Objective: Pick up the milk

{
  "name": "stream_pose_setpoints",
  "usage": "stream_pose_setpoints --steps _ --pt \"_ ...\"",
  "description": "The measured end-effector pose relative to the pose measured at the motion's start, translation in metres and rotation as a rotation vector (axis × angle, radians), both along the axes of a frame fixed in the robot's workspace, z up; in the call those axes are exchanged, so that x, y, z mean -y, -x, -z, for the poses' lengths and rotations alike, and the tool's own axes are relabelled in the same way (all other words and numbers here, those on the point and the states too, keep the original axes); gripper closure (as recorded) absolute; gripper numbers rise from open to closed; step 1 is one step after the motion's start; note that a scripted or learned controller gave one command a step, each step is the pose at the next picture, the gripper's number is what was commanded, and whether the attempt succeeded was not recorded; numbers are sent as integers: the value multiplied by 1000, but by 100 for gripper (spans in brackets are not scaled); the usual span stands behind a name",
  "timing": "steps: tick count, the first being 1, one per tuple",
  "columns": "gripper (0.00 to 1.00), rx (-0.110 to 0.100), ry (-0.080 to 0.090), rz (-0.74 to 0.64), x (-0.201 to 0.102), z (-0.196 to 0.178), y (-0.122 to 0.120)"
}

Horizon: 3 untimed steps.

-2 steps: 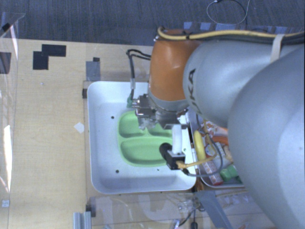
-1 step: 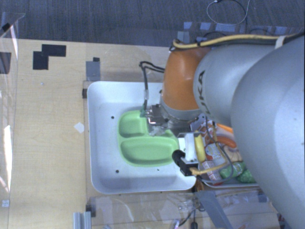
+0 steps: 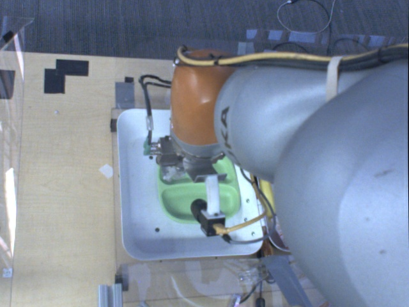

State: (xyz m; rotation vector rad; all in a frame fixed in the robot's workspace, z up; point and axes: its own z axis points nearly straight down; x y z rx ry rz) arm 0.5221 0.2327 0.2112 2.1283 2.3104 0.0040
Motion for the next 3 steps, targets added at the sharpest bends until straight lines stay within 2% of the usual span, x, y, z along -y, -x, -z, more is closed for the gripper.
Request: stream_pose_setpoints --steps 1,2,3 --pt "100 2 1 -104 13 -1 -82" --pt "100 2 0 -159 2 -20 18" --pt "100 1 1 -540 23 -4 33"
